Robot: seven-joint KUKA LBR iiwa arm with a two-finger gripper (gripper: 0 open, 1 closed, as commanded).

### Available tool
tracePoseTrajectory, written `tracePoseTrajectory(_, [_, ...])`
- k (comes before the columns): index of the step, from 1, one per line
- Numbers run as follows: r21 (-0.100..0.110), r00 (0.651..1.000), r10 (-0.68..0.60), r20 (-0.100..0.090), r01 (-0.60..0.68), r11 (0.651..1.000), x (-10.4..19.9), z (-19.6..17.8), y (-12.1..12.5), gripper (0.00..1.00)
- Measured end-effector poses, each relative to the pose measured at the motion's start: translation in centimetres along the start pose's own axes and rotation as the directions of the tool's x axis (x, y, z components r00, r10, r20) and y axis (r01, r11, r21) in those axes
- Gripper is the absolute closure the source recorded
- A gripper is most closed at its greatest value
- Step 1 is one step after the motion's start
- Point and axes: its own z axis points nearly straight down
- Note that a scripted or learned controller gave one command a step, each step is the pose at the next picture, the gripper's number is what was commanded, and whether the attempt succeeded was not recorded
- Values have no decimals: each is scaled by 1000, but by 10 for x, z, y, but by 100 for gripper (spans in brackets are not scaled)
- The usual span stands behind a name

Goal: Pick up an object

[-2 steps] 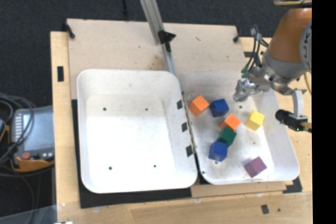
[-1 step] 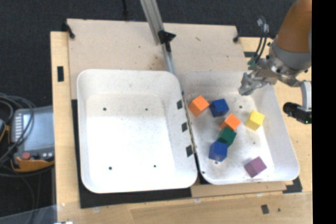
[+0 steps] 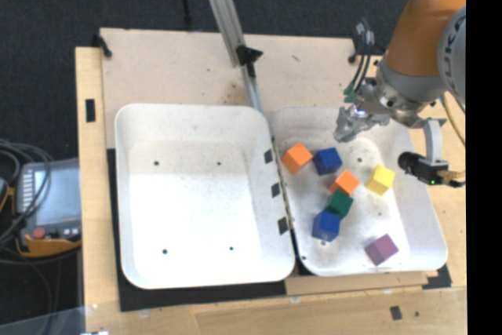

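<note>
Camera view blurs the fingers (image 3: 347,125) above the right bin (image 3: 416,235); grip state unclear

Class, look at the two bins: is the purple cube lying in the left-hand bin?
No. The small purple cube lies in the right-hand shallow white bin, near its front corner, with the other coloured cubes.

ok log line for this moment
end effector: above right white plastic bin, far end | nearest: blue cube | held: nothing seen

Gripper (image 3: 349,124) fingers blurred, state unclear
</note>
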Motion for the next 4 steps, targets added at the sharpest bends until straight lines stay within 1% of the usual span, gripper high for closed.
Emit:
tracePoseTrajectory(1, [2, 1000, 1, 1, -1, 1000, 56, 9, -5, 100])
tracePoseTrajectory(3, [0, 1000, -1, 0, 1, 1000, 162, -7, -17, 100])
tracePoseTrajectory(4, [4, 1000, 0, 0, 0, 1000, 207, -8, -31, 100])
